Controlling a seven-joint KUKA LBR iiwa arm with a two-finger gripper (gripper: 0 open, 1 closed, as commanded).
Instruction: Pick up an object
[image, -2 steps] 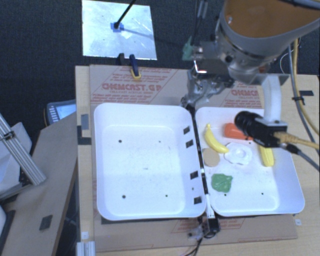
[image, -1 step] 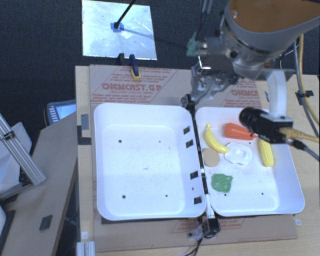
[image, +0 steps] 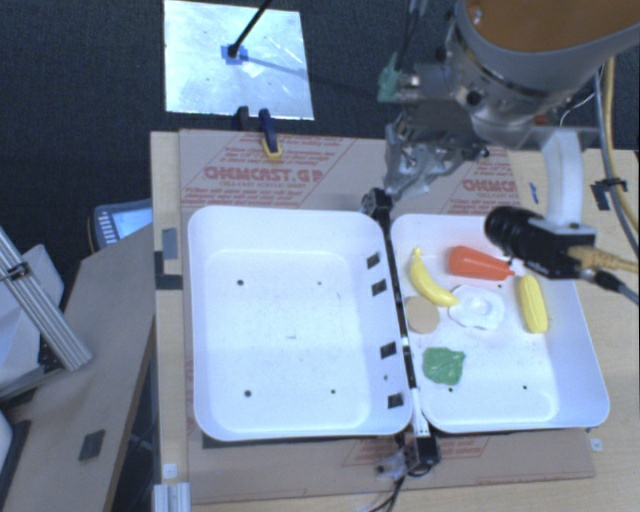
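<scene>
So the gripper sits up above the far edge of the bins, near the divider. I honestly can't tell how it's set, too blurry. All the objects are in the right bin: a banana, an orange carrot, a yellow corn cob, a fried egg, a tan round cookie thing and a green leafy piece. Left bin is beside it.

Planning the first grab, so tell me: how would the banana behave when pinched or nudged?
The banana looks like smooth moulded plastic, so probably stiff, light and a bit slippery. Its curved shape may pivot or rock when nudged. It touches the tan disc, which would likely shift too.
</scene>
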